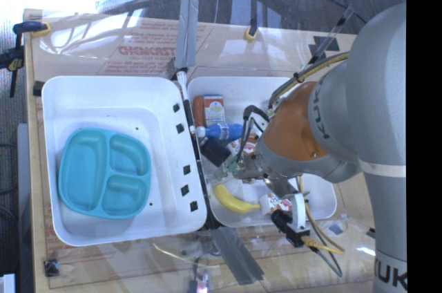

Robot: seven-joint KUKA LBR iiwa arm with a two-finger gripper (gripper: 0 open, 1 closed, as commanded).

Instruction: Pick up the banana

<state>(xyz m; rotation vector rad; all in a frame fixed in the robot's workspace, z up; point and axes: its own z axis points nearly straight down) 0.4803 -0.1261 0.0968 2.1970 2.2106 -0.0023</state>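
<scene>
The grey arm [359,126] fills the right side of the frame and bends down over the right bin [324,205]. The left bin [103,95] holds a blue tray [103,173]. The banana [235,200] lies in the lower left part of the right bin, with its long axis from upper left to lower right. The gripper [257,171] hangs just above and to the right of it. I cannot tell if the gripper is released or clenched.

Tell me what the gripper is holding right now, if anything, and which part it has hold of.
That cannot be told. The gripper sits low in the right bin, hidden under the arm's wrist. The banana lies on the bin floor just below it, apparently ungrasped.
</scene>
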